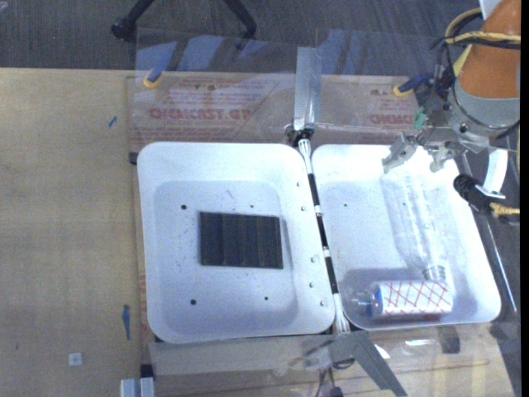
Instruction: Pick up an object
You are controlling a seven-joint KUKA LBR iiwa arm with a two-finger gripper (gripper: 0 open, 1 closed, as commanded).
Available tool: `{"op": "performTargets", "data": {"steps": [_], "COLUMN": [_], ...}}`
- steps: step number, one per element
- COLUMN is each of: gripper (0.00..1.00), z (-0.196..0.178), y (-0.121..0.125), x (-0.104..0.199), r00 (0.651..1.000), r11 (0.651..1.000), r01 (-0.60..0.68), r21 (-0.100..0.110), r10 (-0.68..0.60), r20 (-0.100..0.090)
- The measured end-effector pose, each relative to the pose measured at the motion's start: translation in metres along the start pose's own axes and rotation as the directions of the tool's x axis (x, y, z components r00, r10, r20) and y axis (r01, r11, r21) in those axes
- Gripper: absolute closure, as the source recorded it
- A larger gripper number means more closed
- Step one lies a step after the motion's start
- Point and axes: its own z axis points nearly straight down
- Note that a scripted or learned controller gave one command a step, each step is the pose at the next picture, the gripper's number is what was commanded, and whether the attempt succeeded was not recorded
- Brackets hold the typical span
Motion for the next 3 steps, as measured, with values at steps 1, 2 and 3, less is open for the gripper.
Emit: {"op": "performTargets", "data": {"steps": [1,2,3], "gripper": [0.00,0.00,0.00], "z": [0.128,0.129,0.134], "y": [-0.049,-0.072,-0.011], "x": [-0.047,-0.078,-0.078], "r00": [0.999,0.995,0.985], "r11": [0.999,0.995,0.985], "r01": [0.034,0.099,0.171], "r21": [-0.006,-0.004,0.006], "r10": [-0.034,-0.099,-0.171], "r20": [0.003,-0.009,-0.014]}}
